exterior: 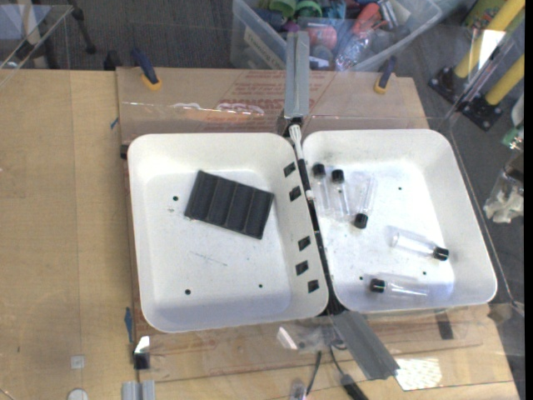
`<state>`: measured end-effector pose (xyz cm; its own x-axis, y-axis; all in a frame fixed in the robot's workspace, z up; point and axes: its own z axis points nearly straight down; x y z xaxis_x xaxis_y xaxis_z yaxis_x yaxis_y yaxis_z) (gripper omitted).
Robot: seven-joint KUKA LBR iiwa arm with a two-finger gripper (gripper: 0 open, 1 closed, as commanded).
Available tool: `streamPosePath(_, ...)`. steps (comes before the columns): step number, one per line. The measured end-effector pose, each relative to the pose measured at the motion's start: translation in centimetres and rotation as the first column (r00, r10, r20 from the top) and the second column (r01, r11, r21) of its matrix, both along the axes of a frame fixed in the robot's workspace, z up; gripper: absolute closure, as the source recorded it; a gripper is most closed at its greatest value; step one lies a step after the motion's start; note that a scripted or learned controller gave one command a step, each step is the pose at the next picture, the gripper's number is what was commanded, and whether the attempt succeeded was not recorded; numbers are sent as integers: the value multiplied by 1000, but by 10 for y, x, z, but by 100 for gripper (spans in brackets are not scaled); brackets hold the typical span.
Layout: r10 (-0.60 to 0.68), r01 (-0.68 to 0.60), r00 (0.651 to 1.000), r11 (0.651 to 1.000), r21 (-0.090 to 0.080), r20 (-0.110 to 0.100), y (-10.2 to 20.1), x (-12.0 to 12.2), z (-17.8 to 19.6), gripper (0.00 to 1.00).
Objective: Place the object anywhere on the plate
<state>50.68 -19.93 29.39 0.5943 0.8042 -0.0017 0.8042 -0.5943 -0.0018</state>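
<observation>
While the dark ribbed plate (229, 204) lies flat and askew in the left bin (158, 294), clear black-capped tubes (415, 244) lie scattered in the right bin (416, 157), some near the divider (301, 215), others toward the near corner, all apart from the plate.

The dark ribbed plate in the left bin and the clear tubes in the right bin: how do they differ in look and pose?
The dark ribbed plate is one flat, opaque, grey-black rectangle; the clear tubes are several thin, see-through cylinders with black caps. The plate lies alone in the left bin, slightly turned; the tubes are scattered in the right bin, pointing different ways. Both lie flat on a white bin floor.
</observation>
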Motion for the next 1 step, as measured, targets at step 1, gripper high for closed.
streamPosePath(1,0,0,1000,1000,0,0,0,0,0,0)
